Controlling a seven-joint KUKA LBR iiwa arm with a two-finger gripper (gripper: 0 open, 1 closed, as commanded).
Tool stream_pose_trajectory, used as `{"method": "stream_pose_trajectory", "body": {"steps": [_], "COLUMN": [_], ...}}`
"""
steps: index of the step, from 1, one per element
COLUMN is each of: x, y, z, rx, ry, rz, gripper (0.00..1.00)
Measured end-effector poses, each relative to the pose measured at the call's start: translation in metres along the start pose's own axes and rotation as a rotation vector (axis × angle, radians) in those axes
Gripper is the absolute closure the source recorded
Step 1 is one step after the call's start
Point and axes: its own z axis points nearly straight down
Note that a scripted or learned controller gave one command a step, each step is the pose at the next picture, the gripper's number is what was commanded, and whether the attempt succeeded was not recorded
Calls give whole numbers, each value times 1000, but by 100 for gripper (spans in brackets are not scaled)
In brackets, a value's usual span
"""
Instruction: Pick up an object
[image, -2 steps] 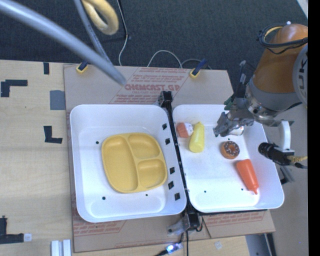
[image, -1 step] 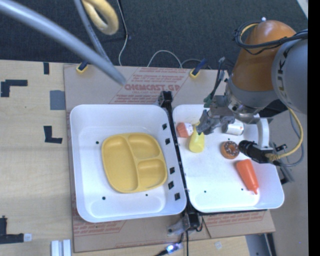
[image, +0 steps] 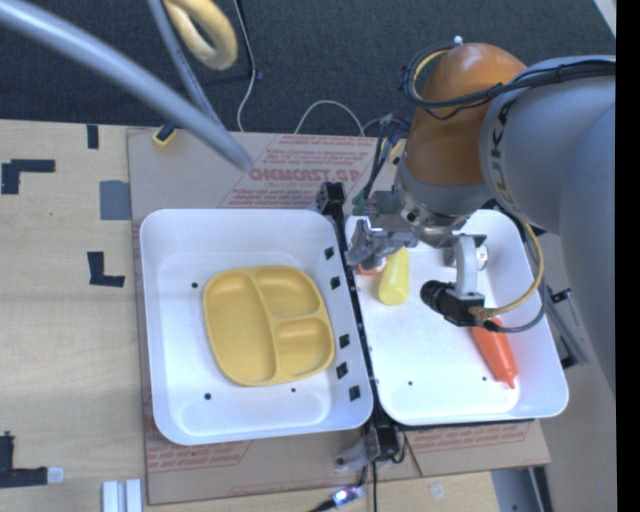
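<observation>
Red print on the cardboard (image: 300, 165) under the bins reads "CHEMCAST", rest cut off by the arm (image: 470, 110). Left bin (image: 170, 250): one yellow divided tray (image: 268, 325), three compartments, lying flat near centre. Right bin (image: 540, 400): yellow block (image: 394, 278) near the divider side, upper part; orange carrot (image: 497, 355) toward the right wall, pointing down-right. Gripper (image: 372, 245) low over the right bin's upper-left corner, just beside the yellow block; finger spread cannot be told, nothing seen held
</observation>
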Motion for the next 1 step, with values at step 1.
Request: {"method": "stream_pose_trajectory", "body": {"steps": [1], "x": [61], "y": [7], "z": [6], "rx": [-1], "ry": [0], "rz": [-1], "gripper": [100]}}
